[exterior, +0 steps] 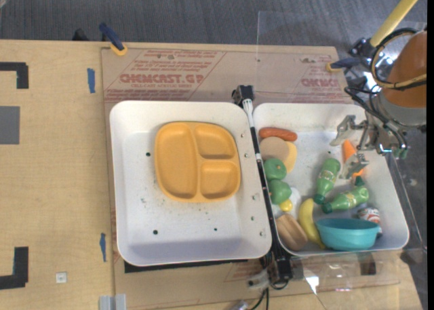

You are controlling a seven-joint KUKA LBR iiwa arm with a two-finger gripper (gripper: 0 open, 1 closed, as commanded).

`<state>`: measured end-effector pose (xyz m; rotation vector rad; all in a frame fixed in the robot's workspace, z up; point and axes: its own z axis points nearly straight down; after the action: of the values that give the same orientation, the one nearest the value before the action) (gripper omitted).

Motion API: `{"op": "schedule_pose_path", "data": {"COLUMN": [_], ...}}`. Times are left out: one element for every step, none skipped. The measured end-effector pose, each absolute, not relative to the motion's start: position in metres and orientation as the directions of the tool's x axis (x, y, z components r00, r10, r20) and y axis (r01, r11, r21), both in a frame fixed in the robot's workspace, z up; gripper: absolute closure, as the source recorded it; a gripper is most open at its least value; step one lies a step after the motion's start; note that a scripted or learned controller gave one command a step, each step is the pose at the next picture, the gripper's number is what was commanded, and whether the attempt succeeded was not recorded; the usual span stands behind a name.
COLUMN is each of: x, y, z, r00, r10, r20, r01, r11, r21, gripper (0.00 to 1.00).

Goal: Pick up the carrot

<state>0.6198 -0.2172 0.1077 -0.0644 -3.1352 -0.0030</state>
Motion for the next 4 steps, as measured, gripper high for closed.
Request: {"op": "schedule_pose_path", "data": {"x": [0.629,0.634,0.634,0.624], "y": [-0.223,-0.221,-0.221,-0.222], "z": [0.088,0.104,0.103,0.088], "r00": [-0.995,-0.995,-0.995,-0.994], "r10": [-0.098,-0.101,-0.101,-0.105], "r20": [-0.007,-0.024,-0.023,-0.008], "r01": [-0.098,-0.100,-0.101,-0.105], "r11": [0.995,0.995,0.995,0.994], "r21": [-0.001,-0.006,-0.005,-0.002], "gripper": [0.00,1.00,0.00,0.00]}}
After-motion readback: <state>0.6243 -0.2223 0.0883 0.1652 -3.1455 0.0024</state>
